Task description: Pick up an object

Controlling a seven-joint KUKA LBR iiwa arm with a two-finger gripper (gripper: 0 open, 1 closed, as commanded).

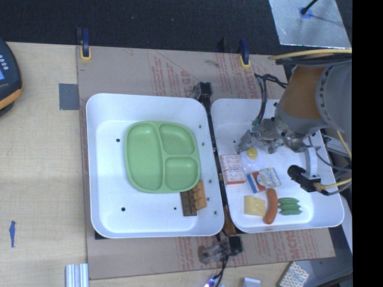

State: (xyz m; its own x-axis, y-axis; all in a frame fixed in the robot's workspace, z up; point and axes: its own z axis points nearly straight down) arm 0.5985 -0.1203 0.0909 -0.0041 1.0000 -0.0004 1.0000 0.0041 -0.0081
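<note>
My gripper point(256, 143) hangs low over the upper middle of the right bin point(224, 118), at the end of the grey arm with its orange band point(302, 94). A small yellow object point(252, 153) lies just below the gripper's tip, and whether they touch is unclear. Nearer the front of that bin lie a red-and-white packet point(232, 167), a blue, red and white packet point(264, 178), a yellow cheese wedge point(254, 205), a red sausage point(271, 205) and a green pea pod point(289, 205).
The left bin point(99, 160) holds a green divided plate point(161, 157) and a brown block point(193, 200) at its front right. A black clamp and cables point(302, 179) hang off the arm over the right bin's right side.
</note>
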